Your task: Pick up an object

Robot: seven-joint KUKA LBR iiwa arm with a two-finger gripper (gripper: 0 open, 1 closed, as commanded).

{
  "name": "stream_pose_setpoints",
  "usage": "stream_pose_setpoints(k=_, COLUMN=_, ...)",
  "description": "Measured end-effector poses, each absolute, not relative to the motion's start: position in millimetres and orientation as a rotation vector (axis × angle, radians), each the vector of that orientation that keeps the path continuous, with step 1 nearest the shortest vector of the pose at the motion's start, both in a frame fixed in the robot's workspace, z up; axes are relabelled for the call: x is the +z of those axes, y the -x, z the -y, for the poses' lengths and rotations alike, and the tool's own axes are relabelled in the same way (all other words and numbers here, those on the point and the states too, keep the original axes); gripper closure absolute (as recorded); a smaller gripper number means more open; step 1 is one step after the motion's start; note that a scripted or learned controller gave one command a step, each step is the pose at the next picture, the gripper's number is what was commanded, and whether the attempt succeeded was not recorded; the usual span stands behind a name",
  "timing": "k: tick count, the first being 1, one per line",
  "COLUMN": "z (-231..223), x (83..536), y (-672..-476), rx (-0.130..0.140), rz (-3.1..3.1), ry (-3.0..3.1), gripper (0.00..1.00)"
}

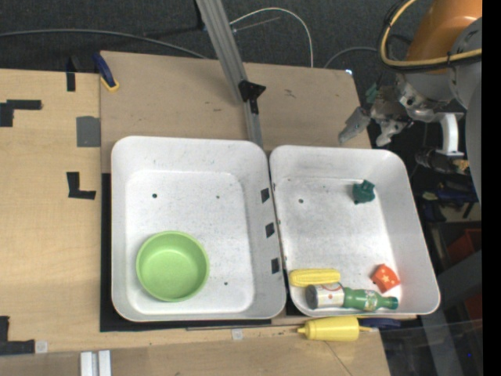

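Two fingers of gripper [368, 128] sat spread, gripping nothing, beyond right bin's [407, 180] far rim; green block [362, 191] lay near, floor around open.

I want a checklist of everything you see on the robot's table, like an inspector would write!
Surface: wooden bench; left bin, right bin side by side.
Job's things: green bowl in left bin; dark green piece, yellow corn, green bottle, red piece in right bin.
Clutter: yellow bottle on the bench beside the right bin.
Claw: claw above the right bin's far edge, holding nothing.
Cables: white cable behind bench.
Surroundings: metal pole, black tape marks.
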State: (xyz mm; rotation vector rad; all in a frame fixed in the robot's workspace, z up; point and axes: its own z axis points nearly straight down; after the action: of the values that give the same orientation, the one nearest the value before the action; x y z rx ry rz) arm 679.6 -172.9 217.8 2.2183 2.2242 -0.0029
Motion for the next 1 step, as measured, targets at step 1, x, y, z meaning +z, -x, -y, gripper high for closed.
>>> stream_pose_setpoints(k=1, z=173.0, x=217.8, y=-679.5, rx=-0.004, rz=-2.224, ry=-2.218, gripper=0.00)
